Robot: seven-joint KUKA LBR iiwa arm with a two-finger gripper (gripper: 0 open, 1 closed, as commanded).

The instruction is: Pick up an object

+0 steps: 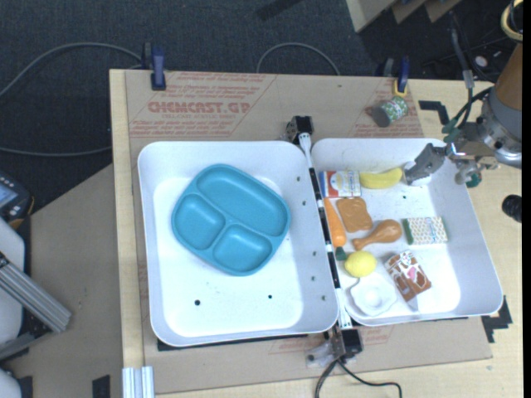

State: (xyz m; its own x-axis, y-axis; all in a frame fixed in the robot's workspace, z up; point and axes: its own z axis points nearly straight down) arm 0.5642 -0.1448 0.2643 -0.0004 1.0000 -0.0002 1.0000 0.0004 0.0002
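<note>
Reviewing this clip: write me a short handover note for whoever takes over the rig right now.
Gripper: hanging over the upper right part of the right bin, beside the banana; nothing visible between its fingers.
Things: the right bin holds the banana, a carrot, a toast slice, a drumstick, a lemon, a fried egg, a patterned sponge and a brown snack packet. The left bin holds a blue divided plate.
Done: nothing picked up yet.
Left: close on one object, likely the banana since it is nearest, and lift it.
</note>
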